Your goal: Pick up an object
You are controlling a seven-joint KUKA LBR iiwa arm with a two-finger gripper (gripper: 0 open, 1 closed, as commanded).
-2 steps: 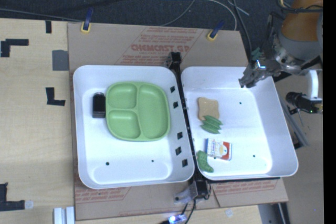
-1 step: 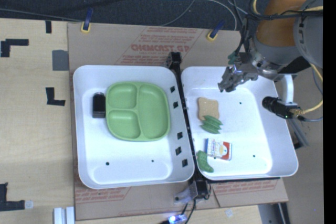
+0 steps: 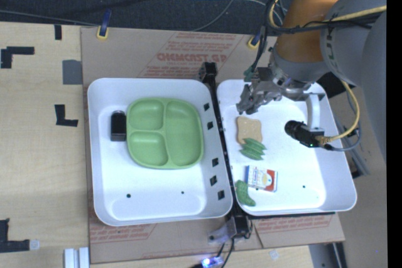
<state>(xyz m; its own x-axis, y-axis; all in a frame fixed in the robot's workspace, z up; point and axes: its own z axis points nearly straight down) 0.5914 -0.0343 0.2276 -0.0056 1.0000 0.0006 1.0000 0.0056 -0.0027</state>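
Observation:
My gripper point(image 3: 247, 105) hangs over the back left part of the right bin point(image 3: 326, 194), just above and behind a tan slice of toast point(image 3: 249, 128). Nothing shows between its fingers. A green bean pod point(image 3: 253, 148) lies right in front of the toast. Nearer the front sit a small white, blue and red packet point(image 3: 260, 179) and a second green pod point(image 3: 244, 192) by the bin's left wall.
The left bin point(image 3: 107, 198) holds a green divided plate point(image 3: 165, 133) and a small black block point(image 3: 117, 125) to its left. A black camera unit with a yellow cable point(image 3: 304, 132) hangs from the wrist over the right bin. Black clips line the divider between the bins.

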